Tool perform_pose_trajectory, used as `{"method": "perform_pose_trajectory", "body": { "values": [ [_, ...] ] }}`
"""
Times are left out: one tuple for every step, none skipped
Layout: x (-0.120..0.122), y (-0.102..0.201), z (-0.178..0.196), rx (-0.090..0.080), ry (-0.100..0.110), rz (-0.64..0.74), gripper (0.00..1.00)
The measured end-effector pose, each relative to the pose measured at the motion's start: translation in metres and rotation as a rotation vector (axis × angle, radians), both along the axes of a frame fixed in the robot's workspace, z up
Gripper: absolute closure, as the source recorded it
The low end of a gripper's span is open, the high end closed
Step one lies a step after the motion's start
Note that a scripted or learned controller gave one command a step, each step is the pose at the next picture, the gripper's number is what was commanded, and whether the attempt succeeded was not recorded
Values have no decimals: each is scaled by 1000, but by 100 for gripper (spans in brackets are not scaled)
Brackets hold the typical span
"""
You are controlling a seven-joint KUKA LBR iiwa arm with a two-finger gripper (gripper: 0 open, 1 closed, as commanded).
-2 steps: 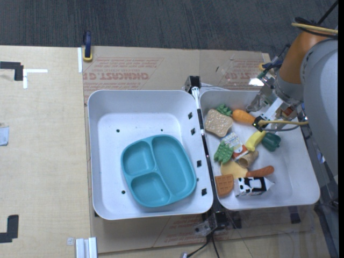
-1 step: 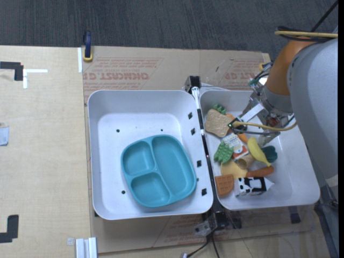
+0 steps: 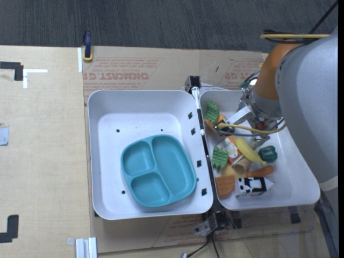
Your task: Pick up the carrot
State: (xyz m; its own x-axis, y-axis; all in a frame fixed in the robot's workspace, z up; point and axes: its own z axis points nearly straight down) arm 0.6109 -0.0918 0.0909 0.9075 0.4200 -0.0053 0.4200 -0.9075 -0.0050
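One arm (image 3: 301,90) bends down over the right bin (image 3: 301,192); its tool's state I cannot tell.

Robot lab: taped cardboard bench (image 3: 43,144), two white bins (image 3: 102,160).

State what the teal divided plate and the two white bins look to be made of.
Teal divided plate: probably moulded plastic, smooth with a slight sheen; uniform colour, rounded compartment ridges. Left bin and right bin: likely thin formed plastic, glossy white with rounded corners and soft reflections, though coated metal cannot be ruled out.
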Motion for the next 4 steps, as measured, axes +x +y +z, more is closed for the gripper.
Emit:
{"method": "perform_pose_trajectory", "body": {
  "values": [
    [-10,-4,-1,2,3,-68,0],
    [-10,-4,7,5,7,-68,100],
    [-10,-4,7,5,7,-68,0],
    [-11,-5,15,8,11,-69,100]
  ]
}}
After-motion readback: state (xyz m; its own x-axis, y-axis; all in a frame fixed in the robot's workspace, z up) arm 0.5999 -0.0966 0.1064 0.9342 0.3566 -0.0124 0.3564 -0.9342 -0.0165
